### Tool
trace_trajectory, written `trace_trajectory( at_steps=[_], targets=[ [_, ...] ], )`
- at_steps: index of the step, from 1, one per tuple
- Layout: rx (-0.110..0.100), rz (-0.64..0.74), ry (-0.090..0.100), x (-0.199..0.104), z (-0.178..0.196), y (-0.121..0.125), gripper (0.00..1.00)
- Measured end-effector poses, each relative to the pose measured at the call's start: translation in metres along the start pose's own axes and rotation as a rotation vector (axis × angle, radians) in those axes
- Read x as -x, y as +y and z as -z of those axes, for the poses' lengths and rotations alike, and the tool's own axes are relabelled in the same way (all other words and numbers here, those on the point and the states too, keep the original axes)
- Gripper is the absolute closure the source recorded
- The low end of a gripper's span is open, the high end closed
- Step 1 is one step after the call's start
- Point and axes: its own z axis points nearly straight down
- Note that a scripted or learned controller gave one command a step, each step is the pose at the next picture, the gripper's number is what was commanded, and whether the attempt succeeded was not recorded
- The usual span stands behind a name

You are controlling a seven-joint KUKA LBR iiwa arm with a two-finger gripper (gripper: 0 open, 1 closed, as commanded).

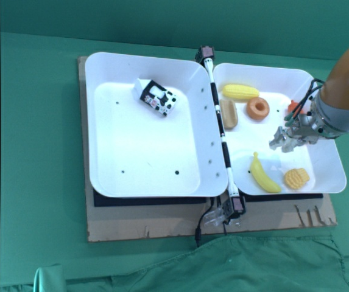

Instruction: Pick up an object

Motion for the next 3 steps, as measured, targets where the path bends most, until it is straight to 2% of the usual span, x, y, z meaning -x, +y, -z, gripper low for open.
trace_trajectory(
  at_steps=[1, 2, 3],
  targets=[
    [0.003, 0.01, 0.002, -0.051, 0.078, 0.019, 1.0],
    [0.009, 0.007, 0.0, -0.05, 0.165, 0.079, 1.0],
    [-0.01, 0.002, 0.002, -0.033, 0.09, 0.113, 1.0]
  ],
)
